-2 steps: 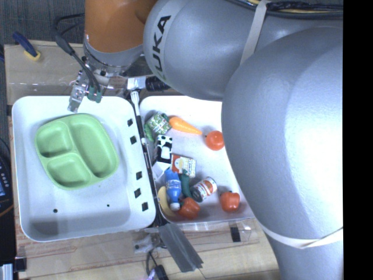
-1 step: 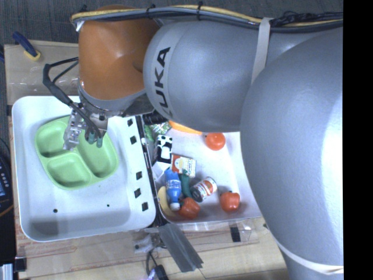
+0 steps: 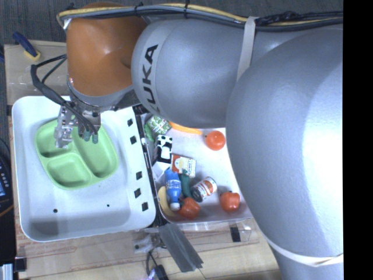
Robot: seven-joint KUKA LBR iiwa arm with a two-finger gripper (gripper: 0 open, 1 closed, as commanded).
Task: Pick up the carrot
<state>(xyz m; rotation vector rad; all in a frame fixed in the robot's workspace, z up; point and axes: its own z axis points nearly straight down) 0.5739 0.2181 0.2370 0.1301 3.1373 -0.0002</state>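
Note:
The carrot (image 3: 187,129) shows as a thin orange strip at the back of the right bin (image 3: 242,212), mostly hidden under the big grey arm. My gripper (image 3: 77,132) hangs over the left bin (image 3: 35,214), just above the upper part of a green divided plate (image 3: 78,168). It is far to the left of the carrot, across the wall between the bins. Nothing orange shows at the gripper.
The right bin holds an orange ball (image 3: 215,140), two red fruits (image 3: 230,200), a small can (image 3: 204,188), a blue bottle (image 3: 173,186), a banana (image 3: 165,206) and a black-and-white block (image 3: 165,147). The arm covers much of that bin.

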